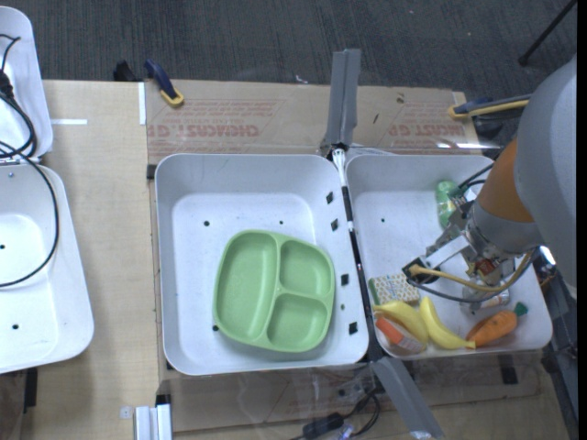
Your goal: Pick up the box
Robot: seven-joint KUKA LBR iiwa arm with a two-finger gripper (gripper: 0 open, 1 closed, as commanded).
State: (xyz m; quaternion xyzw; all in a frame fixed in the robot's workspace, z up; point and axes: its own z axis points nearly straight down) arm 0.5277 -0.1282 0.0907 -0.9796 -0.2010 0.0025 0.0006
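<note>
Within the right bin (404,186), the small patterned box (395,289) is wedged against a banana (431,321); gripper (477,269) state cannot be told; a neighbour may be snagged.

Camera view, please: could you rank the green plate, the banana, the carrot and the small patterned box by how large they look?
1. Green plate, by far the largest.
2. Banana.
3. Carrot and box: these look about alike, so I would not rank one above the other.

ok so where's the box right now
The box lies in the right bin, near its left wall, just above the banana and left of the gripper.
</note>
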